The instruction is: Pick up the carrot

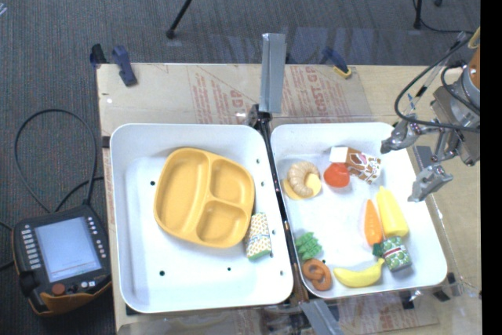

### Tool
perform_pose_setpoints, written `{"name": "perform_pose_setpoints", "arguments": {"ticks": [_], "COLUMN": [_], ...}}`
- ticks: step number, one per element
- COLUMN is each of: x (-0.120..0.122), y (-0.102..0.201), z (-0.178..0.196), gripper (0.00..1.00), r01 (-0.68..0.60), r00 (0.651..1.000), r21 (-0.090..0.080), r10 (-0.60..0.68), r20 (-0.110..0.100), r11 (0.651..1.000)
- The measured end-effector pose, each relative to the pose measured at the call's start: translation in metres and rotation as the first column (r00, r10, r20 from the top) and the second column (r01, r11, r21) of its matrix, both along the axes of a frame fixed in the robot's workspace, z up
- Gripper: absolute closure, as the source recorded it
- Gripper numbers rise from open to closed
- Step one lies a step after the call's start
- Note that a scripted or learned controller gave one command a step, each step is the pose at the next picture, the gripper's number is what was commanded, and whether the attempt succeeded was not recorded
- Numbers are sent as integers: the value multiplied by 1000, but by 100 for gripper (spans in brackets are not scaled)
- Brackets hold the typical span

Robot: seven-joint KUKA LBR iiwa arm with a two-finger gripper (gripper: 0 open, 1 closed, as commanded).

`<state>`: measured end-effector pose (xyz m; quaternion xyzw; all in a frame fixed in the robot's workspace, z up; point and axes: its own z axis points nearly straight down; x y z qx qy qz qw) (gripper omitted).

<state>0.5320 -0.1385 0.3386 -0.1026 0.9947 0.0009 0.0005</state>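
- Camera view shows the carrot (372,222) lying in the right bin (314,134), its length running roughly toward and away from the viewer, in the bin's right half.
- The gripper (416,162) hangs over the right bin's far right edge with its two fingers spread apart and nothing between them; it sits beyond and to the right of the carrot, apart from it.
- The main risk is crowding: the yellow corn cob (391,213) lies just beside the carrot on its right, possibly touching, so a finger coming down on that side could land on the corn or pinch both.
- At the carrot's near end sits a small green can (397,255), with a banana (358,275) close below; a slightly long descent could knock them.
- The carrot's tapered, smooth shape may slip out if it is gripped near its tip.
- Open floor lies to the carrot's left, between it and the croissant (303,179) and broccoli (308,244); that side gives a finger room.
- The bin's right wall is near the corn, leaving little margin there.
- The left bin (133,247), holding the yellow divided plate (205,197), is well apart.
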Motion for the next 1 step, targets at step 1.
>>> {"name": "perform_pose_setpoints", "arguments": {"ticks": [1], "x": [-13], "y": [3], "z": [-140], "gripper": [0], "r01": [2], "r00": [1000], "r21": [4], "r10": [-2], "r20": [-15], "r11": [1000]}}
